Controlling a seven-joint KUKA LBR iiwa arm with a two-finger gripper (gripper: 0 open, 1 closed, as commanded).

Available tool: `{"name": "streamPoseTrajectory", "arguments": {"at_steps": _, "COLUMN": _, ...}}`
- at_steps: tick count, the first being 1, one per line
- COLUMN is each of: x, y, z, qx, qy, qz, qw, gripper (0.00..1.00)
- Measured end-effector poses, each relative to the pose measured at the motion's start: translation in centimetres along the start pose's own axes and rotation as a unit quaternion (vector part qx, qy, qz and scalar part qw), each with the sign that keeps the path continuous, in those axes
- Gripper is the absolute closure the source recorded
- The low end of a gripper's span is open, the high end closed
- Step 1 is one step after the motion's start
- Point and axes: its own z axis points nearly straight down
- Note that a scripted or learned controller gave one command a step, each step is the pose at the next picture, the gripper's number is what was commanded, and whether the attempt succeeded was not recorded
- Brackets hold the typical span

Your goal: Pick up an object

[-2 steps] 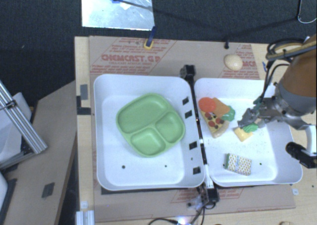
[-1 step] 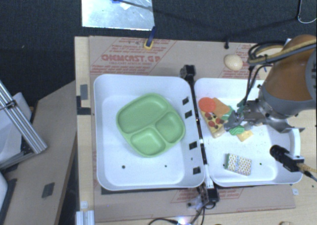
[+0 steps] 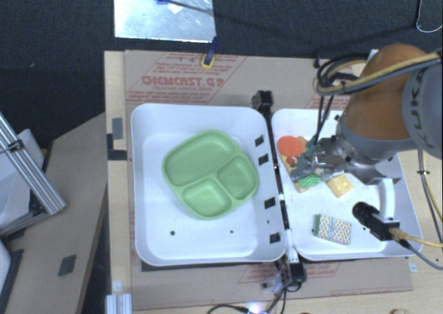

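My gripper point(image 3: 302, 165) hangs low over the left side of the right bin point(image 3: 304, 236), reaching in from the right. Just behind it lies an orange-red round piece point(image 3: 291, 144). A small green object point(image 3: 309, 182) lies right below the gripper, partly covered by it. A yellow wedge point(image 3: 339, 185) rests just right of the green one. Nearer the front of the bin lies a flat rectangular pad with a speckled pattern point(image 3: 333, 229). I cannot see anything held between the fingers.
The left bin point(image 3: 149, 188) holds a light green divided plate point(image 3: 210, 173). A black divider strip with clips point(image 3: 271, 167) runs between the two bins. The arm's orange and grey body point(image 3: 387, 108) covers the back right of the right bin.
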Motion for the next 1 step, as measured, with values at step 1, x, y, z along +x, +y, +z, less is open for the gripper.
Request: {"name": "streamPoseTrajectory", "arguments": {"at_steps": 1, "x": 5.66, "y": -0.81, "z": 1.78, "qx": 0.001, "qy": 0.0, "qz": 0.0, "qw": 1.0, "gripper": 1.0}}
